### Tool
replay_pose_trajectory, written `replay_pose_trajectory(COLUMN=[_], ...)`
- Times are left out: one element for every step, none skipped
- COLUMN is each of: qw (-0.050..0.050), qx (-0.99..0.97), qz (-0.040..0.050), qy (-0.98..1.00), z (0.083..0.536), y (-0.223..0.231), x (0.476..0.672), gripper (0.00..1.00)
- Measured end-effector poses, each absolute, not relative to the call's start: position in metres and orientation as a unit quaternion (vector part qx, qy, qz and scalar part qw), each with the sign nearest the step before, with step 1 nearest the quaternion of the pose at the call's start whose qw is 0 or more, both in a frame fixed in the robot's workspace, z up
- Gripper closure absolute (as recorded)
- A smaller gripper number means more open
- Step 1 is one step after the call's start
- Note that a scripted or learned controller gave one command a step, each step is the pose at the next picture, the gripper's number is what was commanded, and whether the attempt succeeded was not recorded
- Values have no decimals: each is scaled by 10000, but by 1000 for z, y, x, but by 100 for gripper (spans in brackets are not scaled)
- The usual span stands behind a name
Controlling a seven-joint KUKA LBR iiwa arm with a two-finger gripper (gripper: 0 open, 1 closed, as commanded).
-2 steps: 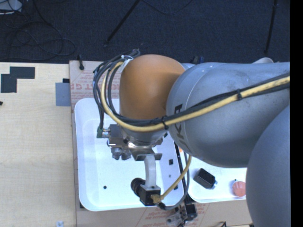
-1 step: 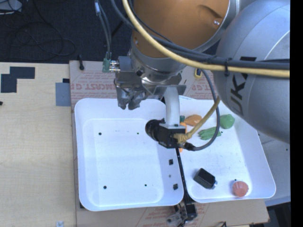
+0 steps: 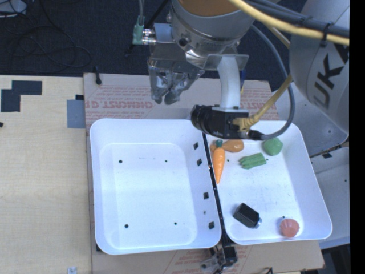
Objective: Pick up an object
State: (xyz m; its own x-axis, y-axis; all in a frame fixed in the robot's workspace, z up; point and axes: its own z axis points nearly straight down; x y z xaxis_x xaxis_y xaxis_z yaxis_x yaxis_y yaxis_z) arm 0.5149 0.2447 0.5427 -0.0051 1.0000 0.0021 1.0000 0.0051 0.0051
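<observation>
The carrot lies in the right bin against the divider, with an orange piece, two green pieces, a black block and a pink ball nearby, so nothing looks picked up yet. The pincer hangs above the bins' far edge, well apart, grasping nothing; its opening I cannot tell.

arm: reaching in from right | claw: raised (pointing down)

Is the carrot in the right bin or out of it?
In. The carrot lies flat on the right bin floor, against the divider, green end toward the far rim.
</observation>
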Motion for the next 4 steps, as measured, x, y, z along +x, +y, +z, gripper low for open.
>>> replay_pose_trajectory(qw=[-24,-25,-24,56], qx=[7061,7084,7086,7075], qz=[-67,-73,-45,70], qy=[7081,7057,7056,7067], z=[427,296,245,419], y=[243,204,134,107], x=[474,474,475,529], gripper=[100,100,100,100])
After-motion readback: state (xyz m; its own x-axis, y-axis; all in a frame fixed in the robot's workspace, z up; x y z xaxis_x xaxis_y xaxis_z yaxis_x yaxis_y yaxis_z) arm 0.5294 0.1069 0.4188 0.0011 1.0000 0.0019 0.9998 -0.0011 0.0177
